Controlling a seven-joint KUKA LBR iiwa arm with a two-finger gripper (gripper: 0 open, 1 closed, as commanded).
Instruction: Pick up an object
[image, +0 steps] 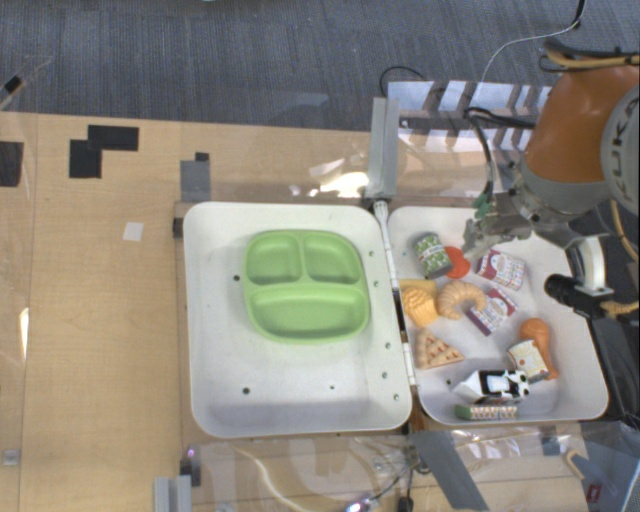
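Note:
The right bin (588, 395) holds several toy food items. Among them are a green can (432, 254), a small red piece (457, 263), a croissant (462, 297), a yellow cheese wedge (420, 302) and a pizza slice (437, 351). There are also a red-and-white packet (501, 270), an orange drumstick (538, 335) and a black-and-white carton (499, 384). My gripper (476, 236) hangs over the bin's back part, just above and right of the red piece and the can. I see nothing held in it.
The left bin (215, 400) holds a green divided plate (305, 285). A metal divider post (383, 150) stands at the back between the bins. The arm's orange band (570, 125) and cables hang over the right bin's back right corner.

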